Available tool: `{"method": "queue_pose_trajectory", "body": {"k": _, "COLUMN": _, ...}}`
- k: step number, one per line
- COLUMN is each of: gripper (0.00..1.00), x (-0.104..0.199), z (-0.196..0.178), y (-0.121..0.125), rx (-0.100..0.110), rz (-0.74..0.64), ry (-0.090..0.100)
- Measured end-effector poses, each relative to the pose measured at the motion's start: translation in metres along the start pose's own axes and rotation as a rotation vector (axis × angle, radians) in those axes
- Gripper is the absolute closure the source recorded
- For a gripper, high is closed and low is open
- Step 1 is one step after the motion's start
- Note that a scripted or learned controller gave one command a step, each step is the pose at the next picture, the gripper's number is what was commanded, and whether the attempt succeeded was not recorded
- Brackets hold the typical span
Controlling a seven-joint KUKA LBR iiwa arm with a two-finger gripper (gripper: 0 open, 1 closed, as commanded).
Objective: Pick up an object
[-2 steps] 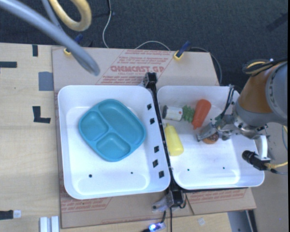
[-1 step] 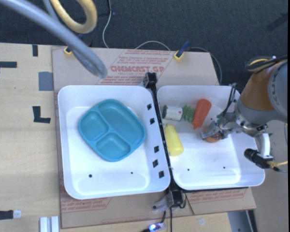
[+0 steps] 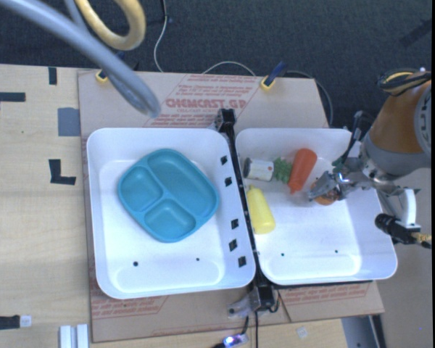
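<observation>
The right bin (image 3: 348, 263) holds an orange carrot (image 3: 301, 169), a yellow block (image 3: 259, 210), a small white piece (image 3: 259, 169) and a green leafy piece (image 3: 281, 169). My gripper (image 3: 325, 188) reaches in from the right and sits low in this bin, just right of the carrot's lower end. A small orange-brown object (image 3: 326, 199) lies directly under or against the gripper tip, and whether it is held is unclear.
A blue divided plate (image 3: 168, 194) lies in the left bin (image 3: 123, 267). A black divider (image 3: 235, 201) runs between the two bins. A grey hose and a yellow loop (image 3: 109, 13) hang over the back left. The arm's orange band (image 3: 399, 122) stands over the right bin's edge.
</observation>
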State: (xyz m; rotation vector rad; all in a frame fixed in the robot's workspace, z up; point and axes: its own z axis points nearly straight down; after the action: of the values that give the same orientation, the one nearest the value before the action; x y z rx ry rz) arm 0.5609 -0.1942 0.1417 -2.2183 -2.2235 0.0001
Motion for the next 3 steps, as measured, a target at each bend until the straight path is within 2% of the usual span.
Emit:
{"method": "queue_pose_trajectory", "body": {"k": 2, "gripper": 1.00, "x": -0.010, "z": -0.089, "y": 0.002, "rx": -0.002, "rz": 0.001, "ry": -0.002}}
{"method": "queue_pose_trajectory", "body": {"k": 3, "gripper": 1.00, "x": 0.036, "z": -0.078, "y": 0.002, "rx": 0.004, "rz": -0.002, "ry": 0.001}}
